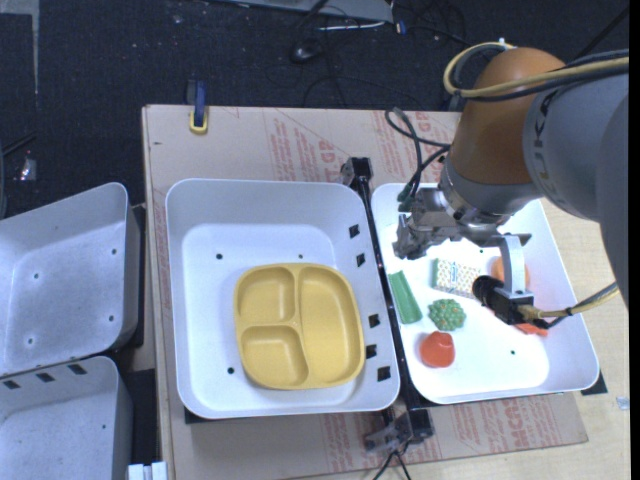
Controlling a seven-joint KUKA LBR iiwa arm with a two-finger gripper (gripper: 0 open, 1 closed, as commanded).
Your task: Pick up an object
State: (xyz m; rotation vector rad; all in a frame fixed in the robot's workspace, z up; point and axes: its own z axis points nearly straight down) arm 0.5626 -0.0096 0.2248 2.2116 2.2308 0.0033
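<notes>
Two white bins sit side by side before you. Your gripper (425,230) hangs over the right bin (560,368), near its left wall, and whether the jaws are apart or together you cannot tell. Beneath it lie a green stick (405,296), a patterned white block (455,276), a knobbly green ball (447,314) and a red piece (437,349). A yellow divided plate (299,325) rests in the left bin (200,228).
</notes>
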